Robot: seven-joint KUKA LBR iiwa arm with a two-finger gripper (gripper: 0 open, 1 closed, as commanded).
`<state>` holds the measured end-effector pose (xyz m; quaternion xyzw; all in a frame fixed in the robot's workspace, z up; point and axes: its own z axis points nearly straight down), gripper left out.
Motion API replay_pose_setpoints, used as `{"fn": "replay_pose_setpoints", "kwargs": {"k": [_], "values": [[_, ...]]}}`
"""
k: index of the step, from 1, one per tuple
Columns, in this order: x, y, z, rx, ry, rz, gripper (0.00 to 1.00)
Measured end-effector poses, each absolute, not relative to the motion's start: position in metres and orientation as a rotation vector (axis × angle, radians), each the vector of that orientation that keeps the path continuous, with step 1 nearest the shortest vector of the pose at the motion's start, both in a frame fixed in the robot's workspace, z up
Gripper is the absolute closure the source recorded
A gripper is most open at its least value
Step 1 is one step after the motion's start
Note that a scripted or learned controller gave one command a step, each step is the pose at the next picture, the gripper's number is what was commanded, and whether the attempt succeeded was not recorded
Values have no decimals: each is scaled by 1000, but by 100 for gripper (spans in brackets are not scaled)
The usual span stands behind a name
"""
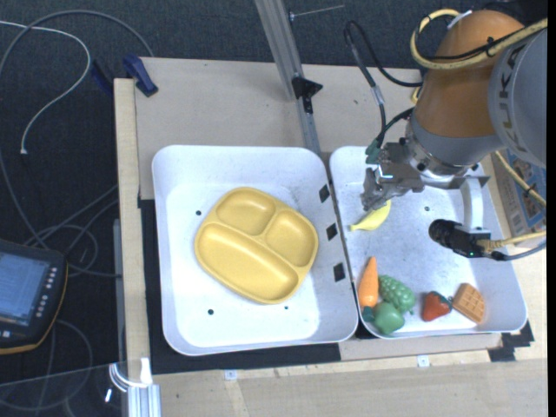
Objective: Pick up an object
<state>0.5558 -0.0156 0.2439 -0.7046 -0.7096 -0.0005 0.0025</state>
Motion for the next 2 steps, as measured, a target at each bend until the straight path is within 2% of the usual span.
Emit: {"fn": "replay_pose_setpoints", "kwargs": {"k": [1, 2], "values": [[551, 37, 249, -2211, -2228, -4, 100], [537, 97, 232, -2209, -2226, 2, 100]]}}
